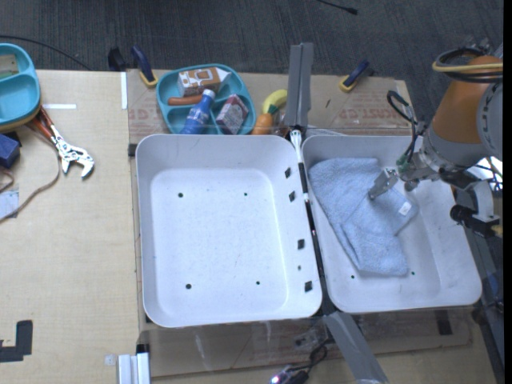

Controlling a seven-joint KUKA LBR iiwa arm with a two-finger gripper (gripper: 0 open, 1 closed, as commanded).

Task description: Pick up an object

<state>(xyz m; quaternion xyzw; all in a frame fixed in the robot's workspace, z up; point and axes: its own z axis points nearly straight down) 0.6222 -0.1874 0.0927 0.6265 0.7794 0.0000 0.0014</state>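
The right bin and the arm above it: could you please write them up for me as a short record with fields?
right bin contents: crumpled light blue cloth towel, lying in the left half of the shallow white right bin
gripper position: gripper low over the towel's right edge
arm: grey arm with orange band, entering from the right
left bin: shallow white left bin, beside the right one
behind bins: teal divided tray of small items

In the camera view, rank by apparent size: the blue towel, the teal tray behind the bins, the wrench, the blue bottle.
Largest to smallest:
1. blue towel
2. teal tray
3. wrench
4. blue bottle

The wrench is partly hidden at its far end, so it only narrowly outranks the bottle.
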